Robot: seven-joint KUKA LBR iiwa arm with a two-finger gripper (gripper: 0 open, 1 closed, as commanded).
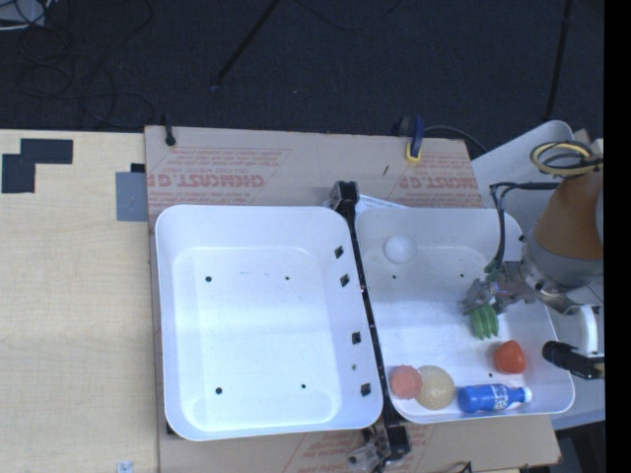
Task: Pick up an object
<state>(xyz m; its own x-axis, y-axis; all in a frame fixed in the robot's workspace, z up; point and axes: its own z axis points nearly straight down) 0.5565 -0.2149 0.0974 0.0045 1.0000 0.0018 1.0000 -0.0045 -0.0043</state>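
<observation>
The right bin (pixel 434 254) holds several small objects. A green ridged piece (pixel 484 322) lies near its right side, directly under my gripper (pixel 488 297). A white ball (pixel 398 249) sits at the bin's back. Along the front lie a pink-orange object (pixel 404 381), a cream rounded object (pixel 435 386) and a blue bottle (pixel 492 398). A red-orange ball (pixel 509 357) rests right of the green piece. The gripper reaches in from the right, its tips touching or just above the green piece.
The left bin (pixel 256 313) stands beside the right one, a black divider clamp (pixel 357 304) between them. Cardboard (pixel 296 170) lies under both bins. The arm's orange band (pixel 577 215) and cables (pixel 562 156) hang over the right edge.
</observation>
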